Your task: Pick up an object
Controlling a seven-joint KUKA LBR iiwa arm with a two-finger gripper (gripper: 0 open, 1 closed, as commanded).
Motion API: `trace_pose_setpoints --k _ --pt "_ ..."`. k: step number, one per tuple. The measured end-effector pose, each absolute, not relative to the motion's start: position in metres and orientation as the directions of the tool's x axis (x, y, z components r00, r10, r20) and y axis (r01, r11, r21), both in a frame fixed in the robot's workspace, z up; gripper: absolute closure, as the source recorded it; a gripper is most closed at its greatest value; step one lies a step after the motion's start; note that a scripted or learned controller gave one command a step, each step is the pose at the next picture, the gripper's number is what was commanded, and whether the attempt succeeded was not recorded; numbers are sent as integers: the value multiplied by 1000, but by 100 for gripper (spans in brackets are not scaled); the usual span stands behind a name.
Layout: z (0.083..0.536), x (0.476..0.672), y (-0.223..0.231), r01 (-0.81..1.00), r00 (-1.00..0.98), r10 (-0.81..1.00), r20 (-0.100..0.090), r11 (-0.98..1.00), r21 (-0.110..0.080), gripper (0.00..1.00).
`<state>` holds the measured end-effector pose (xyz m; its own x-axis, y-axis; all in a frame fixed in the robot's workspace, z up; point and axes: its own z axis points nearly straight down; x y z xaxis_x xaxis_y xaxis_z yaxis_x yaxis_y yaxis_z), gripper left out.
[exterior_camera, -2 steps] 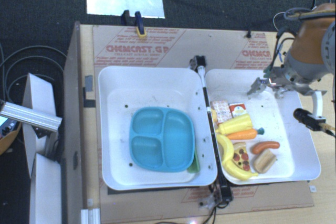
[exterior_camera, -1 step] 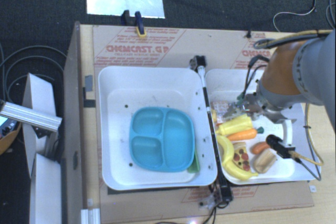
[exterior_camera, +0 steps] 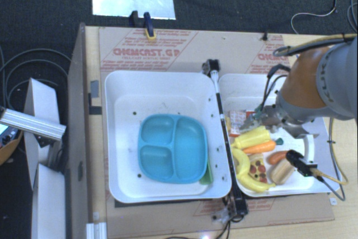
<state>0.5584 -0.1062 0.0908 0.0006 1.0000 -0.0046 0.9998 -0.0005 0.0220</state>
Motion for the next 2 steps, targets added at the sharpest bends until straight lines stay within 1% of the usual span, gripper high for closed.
trace_pose_setpoints --k 1,2 --pt "89 607 -87 1000 -5 1000 -5 5 10 0" --pt "90 639 -106 1000 -6 1000 1 6 9 0"
